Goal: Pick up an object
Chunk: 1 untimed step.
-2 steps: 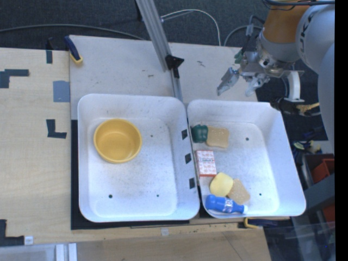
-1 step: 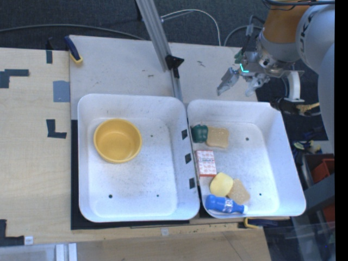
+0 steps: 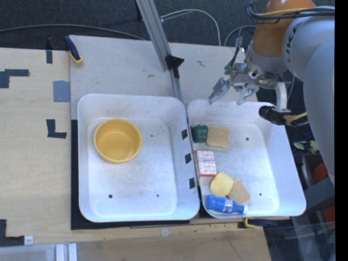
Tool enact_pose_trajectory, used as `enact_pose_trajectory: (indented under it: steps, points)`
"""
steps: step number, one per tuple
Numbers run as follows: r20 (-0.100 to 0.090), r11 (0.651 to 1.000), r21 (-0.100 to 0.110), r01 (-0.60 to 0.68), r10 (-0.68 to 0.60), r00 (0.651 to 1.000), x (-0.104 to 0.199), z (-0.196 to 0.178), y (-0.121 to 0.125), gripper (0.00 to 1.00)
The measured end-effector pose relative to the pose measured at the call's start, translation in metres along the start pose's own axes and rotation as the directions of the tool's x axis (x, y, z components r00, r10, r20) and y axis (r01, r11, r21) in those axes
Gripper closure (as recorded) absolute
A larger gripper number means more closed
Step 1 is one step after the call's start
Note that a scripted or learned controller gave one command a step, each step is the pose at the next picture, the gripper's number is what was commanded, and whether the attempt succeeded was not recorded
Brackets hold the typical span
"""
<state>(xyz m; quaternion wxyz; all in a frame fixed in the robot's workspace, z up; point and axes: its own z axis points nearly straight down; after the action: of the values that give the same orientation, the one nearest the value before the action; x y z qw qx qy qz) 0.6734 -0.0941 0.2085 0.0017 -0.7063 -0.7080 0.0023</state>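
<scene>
A tan sponge lies near the far wall of the right bin, touching a dark green object on its left. The gripper hangs above the bin's far rim, just beyond the sponge, fingers spread and holding nothing. A yellow bowl sits in the left bin.
</scene>
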Motion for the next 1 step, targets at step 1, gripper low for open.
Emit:
enact_pose_trajectory:
  steps: [1]
  points:
    - [0.001,1.0,0.001,-0.001,0.001,1.0,-0.008,0.0486,-0.0011,0.0]
